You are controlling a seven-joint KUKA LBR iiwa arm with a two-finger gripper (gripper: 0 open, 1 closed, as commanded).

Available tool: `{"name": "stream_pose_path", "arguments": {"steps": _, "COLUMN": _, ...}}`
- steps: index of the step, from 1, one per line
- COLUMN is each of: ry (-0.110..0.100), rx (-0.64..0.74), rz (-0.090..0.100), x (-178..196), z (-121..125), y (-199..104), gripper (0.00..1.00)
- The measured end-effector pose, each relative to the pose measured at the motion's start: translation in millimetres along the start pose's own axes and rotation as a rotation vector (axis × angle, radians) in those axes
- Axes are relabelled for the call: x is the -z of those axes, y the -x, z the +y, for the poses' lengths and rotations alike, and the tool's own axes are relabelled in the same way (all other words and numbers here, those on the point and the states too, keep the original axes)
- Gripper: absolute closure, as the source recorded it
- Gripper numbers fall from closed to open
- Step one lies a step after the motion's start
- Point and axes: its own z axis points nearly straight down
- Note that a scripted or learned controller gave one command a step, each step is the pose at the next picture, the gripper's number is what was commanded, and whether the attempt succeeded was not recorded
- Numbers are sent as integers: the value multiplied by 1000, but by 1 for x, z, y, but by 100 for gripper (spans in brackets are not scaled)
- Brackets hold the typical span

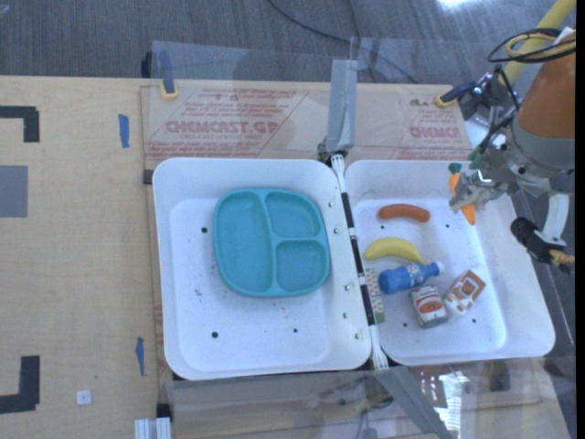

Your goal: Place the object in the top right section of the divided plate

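The pincer [471,193] hovers at the right bin's [526,337] far right edge, clamped on a small orange object [468,212]. The divided plate [271,241] lies in the left bin [183,273]. The step calls for carrying the object leftward over the plate's top right section [294,216], then lowering before release.

Arm [547,108] at right, gripper [468,193] lowered

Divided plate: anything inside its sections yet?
No. All three sections of the divided plate show bare teal. It rests in the left bin; the bin floor beneath it is covered.
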Motion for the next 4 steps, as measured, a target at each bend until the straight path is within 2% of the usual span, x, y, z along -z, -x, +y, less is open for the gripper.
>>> {"name": "stream_pose_path", "arguments": {"steps": 1, "ry": -1, "rx": 141, "rz": 2, "x": -25, "z": -37, "y": -53, "gripper": 100}}
{"name": "stream_pose_path", "arguments": {"steps": 2, "ry": 0, "rx": 73, "rz": 1, "x": 5, "z": -44, "y": -127, "gripper": 100}}
{"name": "stream_pose_path", "arguments": {"steps": 3, "ry": -2, "rx": 349, "rz": 3, "x": 5, "z": -74, "y": -219, "gripper": 100}}
{"name": "stream_pose_path", "arguments": {"steps": 4, "ry": -2, "rx": 348, "rz": 2, "x": 5, "z": -74, "y": -219, "gripper": 0}}
